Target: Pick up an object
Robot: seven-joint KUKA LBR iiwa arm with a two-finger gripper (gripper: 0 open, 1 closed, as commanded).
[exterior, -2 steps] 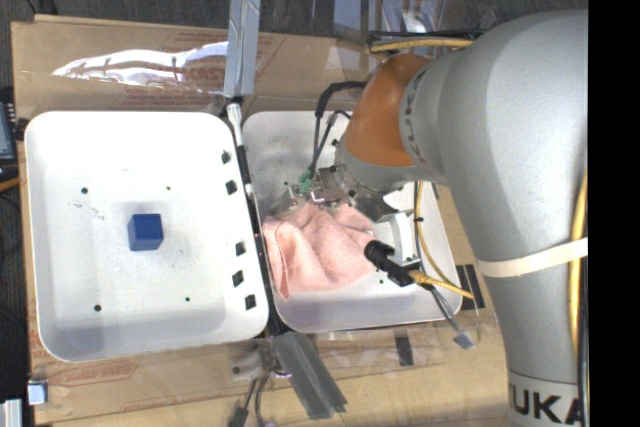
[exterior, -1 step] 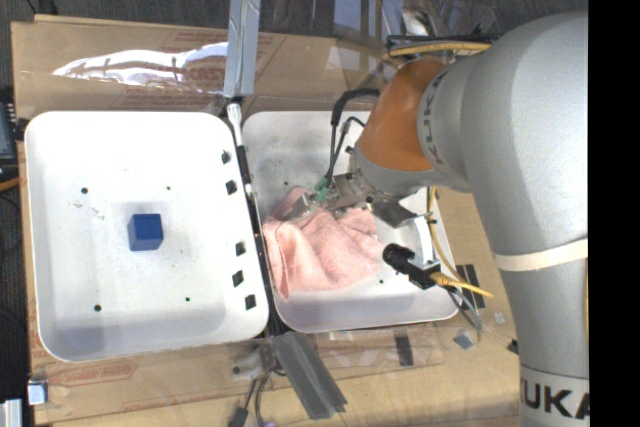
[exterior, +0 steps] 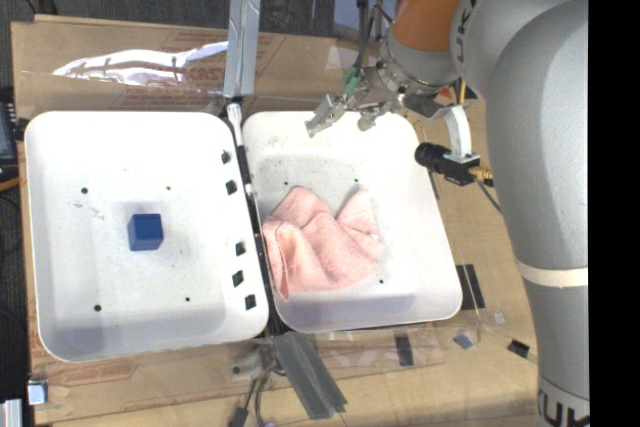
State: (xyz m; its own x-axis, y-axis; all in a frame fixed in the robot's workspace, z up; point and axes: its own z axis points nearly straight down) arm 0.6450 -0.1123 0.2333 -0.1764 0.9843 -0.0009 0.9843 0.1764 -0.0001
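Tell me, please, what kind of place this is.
Probably a robotics lab test bench: a grey KUKA arm reaches over two white bins, holding just a blue cube and a pink cloth, on taped cardboard.

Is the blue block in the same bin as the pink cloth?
No, the blue block sits alone in the left bin, while the pink cloth lies crumpled in the right bin.

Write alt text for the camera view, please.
The end effector hangs open over the far edge of the right bin, which holds a pink cloth. A blue cube sits in the left bin.
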